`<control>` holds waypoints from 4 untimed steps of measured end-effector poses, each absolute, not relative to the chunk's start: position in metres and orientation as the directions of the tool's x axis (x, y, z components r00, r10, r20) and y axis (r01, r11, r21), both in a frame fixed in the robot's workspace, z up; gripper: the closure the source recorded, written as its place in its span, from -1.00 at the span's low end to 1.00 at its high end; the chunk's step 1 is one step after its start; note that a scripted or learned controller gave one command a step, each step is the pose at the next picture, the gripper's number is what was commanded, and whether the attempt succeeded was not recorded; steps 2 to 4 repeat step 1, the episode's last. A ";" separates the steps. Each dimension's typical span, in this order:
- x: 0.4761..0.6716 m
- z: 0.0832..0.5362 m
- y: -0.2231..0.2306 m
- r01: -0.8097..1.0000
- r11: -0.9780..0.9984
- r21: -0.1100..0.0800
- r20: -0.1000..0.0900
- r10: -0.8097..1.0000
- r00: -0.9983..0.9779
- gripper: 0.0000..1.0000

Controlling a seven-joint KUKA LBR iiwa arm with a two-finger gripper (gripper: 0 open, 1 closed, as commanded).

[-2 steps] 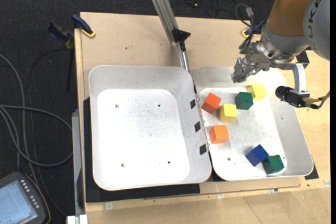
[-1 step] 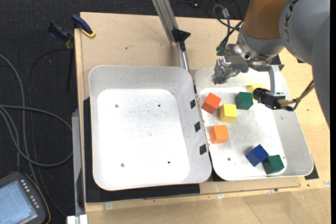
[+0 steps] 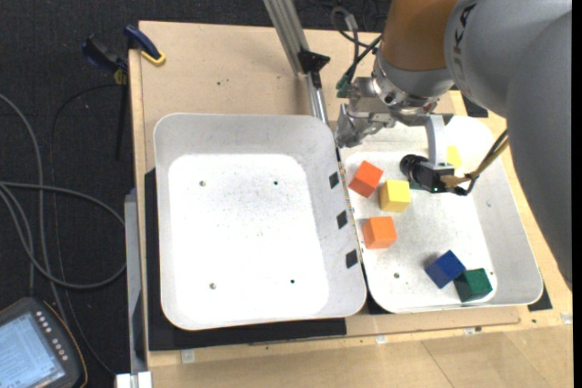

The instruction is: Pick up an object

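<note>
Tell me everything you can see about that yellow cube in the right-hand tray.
The small yellow cube looks solid with a matte, plain surface, possibly foam or painted wood. It rests flat on the floor of the shallow white right bin, turned slightly askew to the bin's edges. An orange cube sits close at its upper left, so near that I cannot tell if they touch; another orange cube lies just below it. Nothing grips it.

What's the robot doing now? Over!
Tool hovering at right bin's top-left corner. Nothing seen gripped. Nearest: orange block, beside yellow block.
</note>
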State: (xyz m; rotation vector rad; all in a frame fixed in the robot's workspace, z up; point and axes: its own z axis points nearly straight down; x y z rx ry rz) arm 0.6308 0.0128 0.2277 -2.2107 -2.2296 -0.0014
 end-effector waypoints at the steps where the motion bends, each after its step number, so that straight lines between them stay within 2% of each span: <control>1: 0.646 0.237 0.074 1.000 0.009 0.004 0.002 1.000 -0.009 1.00; 4: 0.646 0.237 0.074 1.000 0.009 0.004 0.002 1.000 -0.009 1.00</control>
